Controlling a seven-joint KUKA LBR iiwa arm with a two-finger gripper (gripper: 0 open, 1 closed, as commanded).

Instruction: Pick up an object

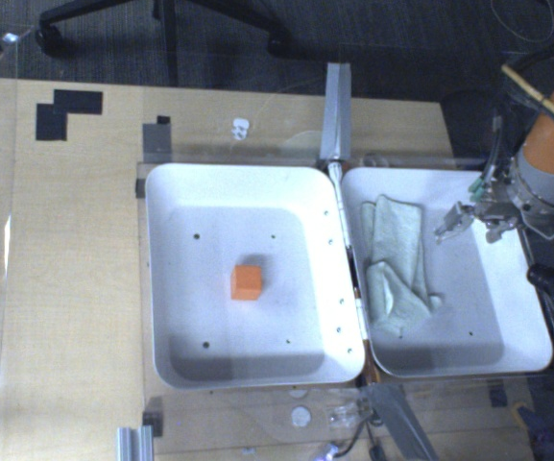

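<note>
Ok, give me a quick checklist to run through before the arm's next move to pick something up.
1. Target in sight: orange cube in the left bin: ok.
2. Cube free of neighbours: ok.
3. Second option: white cloth in the right bin: ok.
4. Gripper over the cube: not ok, it is above the right bin.
5. Gripper beside the cloth, apart from it: ok.
6. Jaws open: cannot tell.

Count: two white bins on the tabletop (75, 286), left bin (176, 353) and right bin (517, 349), touching along the central divider (335, 113). One orange cube (247, 282), left of the divider. One pale green cloth (397, 262), just right of the divider. One pincer (473, 217), right of the cloth.
</note>
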